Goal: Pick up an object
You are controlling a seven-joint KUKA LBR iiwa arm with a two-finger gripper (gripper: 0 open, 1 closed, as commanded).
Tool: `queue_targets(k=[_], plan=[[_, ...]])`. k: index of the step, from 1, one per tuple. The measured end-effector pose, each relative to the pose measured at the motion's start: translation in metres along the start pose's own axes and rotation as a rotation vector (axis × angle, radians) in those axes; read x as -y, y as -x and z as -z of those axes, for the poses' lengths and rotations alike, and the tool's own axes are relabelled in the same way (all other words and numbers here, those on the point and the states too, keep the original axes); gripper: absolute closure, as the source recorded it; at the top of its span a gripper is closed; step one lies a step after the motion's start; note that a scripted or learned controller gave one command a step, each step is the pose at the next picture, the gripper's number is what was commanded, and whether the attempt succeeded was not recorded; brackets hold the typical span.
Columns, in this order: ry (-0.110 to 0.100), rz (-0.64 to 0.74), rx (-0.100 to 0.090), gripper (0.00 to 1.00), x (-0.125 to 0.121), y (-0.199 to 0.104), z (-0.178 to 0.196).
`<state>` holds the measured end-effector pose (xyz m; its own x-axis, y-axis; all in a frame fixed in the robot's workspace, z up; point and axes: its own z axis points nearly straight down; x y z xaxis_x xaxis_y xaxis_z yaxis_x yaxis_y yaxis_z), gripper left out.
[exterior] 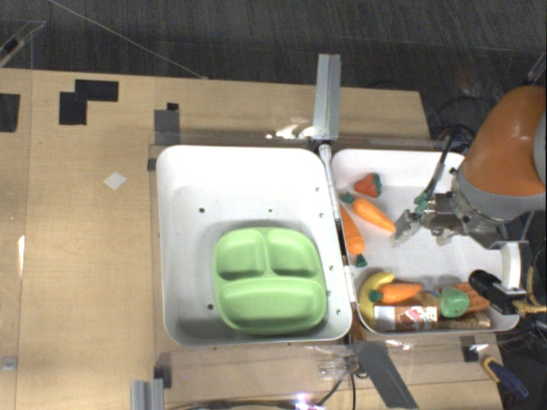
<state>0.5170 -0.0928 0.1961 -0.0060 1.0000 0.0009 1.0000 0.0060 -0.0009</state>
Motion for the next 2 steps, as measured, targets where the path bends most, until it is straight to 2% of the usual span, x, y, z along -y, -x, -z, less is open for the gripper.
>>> queue_targets(k=[1,2], plan=[[0.002,0.394,0.0,0.0,0.008,-0.066,-0.013],[0.001,0.15,0.0,0.0,0.028,-0.082,-0.014]])
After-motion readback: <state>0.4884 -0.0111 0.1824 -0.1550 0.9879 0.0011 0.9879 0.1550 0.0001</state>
